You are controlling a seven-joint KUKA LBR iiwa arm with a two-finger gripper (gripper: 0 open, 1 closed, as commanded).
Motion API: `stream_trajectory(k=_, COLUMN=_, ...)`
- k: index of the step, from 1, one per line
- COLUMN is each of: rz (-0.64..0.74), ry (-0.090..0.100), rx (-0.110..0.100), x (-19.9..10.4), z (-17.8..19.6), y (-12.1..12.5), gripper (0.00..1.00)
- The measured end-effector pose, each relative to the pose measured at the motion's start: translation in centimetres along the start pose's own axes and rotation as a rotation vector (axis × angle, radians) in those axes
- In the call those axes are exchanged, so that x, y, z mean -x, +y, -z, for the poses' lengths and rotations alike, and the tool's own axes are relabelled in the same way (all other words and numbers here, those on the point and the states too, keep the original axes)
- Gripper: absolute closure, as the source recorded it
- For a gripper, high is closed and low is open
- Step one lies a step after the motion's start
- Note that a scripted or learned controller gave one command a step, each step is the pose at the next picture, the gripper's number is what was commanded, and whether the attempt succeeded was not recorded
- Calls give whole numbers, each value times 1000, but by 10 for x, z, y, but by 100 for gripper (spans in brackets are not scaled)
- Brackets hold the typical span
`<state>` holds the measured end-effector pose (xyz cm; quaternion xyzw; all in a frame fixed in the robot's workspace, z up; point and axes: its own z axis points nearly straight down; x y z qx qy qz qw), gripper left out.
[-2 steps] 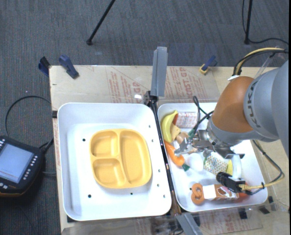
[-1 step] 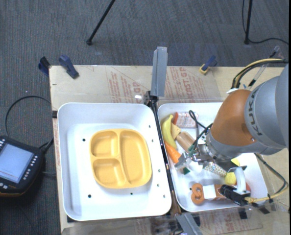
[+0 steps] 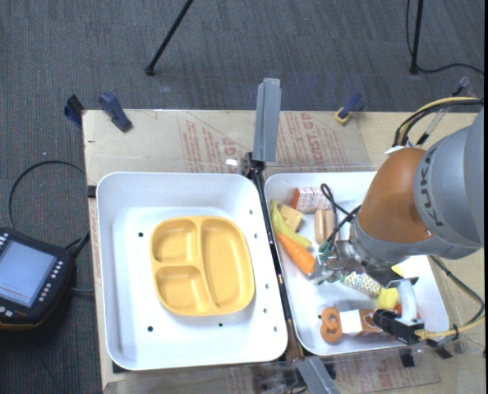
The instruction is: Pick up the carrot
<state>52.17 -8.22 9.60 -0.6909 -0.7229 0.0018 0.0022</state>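
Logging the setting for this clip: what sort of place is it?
Likely a robotics lab: carpeted floor with tripod legs, a teach pendant beside the clamped bench, toy food including a carrot in the right bin.

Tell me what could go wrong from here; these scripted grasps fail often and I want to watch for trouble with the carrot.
1. The carrot lies tight against a yellow-green banana-like piece by the right bin's left wall, so the gripper might catch the neighbour or pinch both.
2. A hot dog, a cheese wedge and other toys crowd the spot; a descent could knock them and shift the carrot.
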Motion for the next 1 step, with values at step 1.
stream_trajectory(k=1, rz=-436, ry=1, rx=4, x=-49, z=92, y=57, gripper=100)
